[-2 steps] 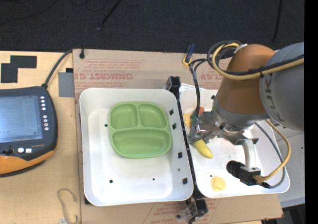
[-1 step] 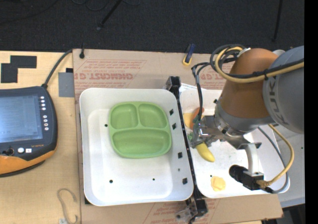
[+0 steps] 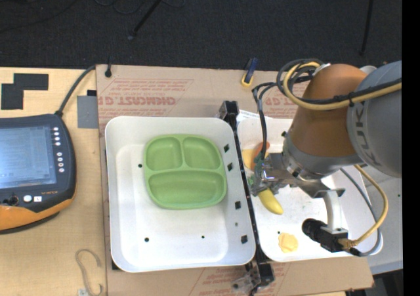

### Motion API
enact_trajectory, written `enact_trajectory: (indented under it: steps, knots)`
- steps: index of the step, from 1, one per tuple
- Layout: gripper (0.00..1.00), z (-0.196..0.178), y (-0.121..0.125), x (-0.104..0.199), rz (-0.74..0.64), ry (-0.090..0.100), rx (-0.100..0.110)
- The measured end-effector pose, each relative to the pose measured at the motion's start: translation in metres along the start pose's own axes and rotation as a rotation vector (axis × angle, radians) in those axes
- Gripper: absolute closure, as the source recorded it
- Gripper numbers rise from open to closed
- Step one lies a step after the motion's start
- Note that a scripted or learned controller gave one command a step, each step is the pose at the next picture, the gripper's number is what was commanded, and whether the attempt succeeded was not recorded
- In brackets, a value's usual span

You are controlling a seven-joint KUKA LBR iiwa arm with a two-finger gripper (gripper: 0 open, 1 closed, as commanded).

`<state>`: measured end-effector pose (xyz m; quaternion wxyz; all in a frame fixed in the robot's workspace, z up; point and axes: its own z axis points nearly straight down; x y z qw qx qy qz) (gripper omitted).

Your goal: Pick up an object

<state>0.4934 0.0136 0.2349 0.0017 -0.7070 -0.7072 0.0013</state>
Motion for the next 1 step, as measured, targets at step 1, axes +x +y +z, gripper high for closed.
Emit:
enact_trajectory:
  steps: [1]
  knots:
    - [1.00, 0.0009, 0.0099, 0.0084, 0.000, 0.000, 0.000]
